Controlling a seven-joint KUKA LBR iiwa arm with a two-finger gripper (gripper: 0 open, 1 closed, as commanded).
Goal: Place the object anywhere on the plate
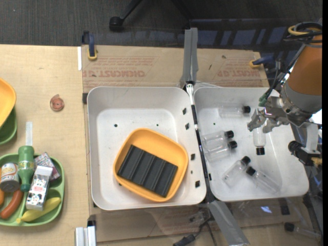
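- The gripper (260,128) is seen above the right bin (287,188); a clear vial (259,140) is held between its fingers.
- The yellow plate (177,147) is seen in the left bin (102,137).

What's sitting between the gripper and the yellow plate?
In the camera view, clear vials and the bins' divider lie between the gripper and the plate.

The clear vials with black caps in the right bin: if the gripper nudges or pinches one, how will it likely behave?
The vials lie on their sides in the right bin, so a nudge probably rolls them. They look clear and smooth, so likely slippery and light. The gripper hangs over them; the plate sits in the left bin.
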